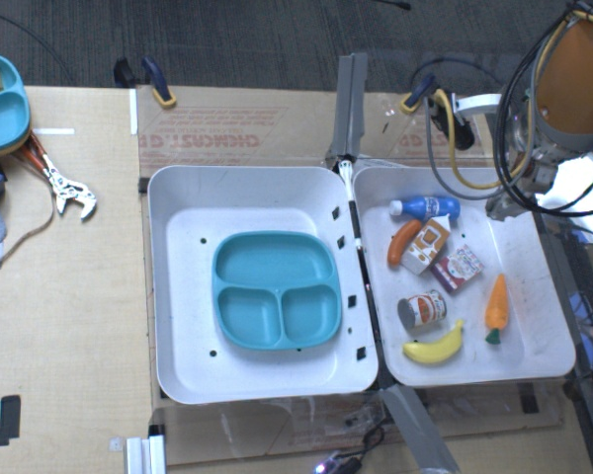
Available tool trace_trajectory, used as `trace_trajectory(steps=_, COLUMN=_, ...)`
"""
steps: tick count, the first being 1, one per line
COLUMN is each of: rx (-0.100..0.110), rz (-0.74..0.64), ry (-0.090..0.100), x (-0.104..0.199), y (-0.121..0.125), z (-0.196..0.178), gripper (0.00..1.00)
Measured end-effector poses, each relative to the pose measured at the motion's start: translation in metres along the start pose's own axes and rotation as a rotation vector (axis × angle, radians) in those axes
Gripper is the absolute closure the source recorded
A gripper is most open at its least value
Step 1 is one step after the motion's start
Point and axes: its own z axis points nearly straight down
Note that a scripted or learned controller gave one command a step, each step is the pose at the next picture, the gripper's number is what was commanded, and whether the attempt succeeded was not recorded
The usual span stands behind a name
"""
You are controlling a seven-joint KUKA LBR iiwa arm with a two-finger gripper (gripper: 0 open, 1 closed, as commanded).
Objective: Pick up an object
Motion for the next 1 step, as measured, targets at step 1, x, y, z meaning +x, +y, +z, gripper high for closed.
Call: trace_trajectory(steps=1, rx=0.005, rz=-0.002, ry=0.0, x=0.0006, y=-0.004, z=-0.0087, gripper=1.0)
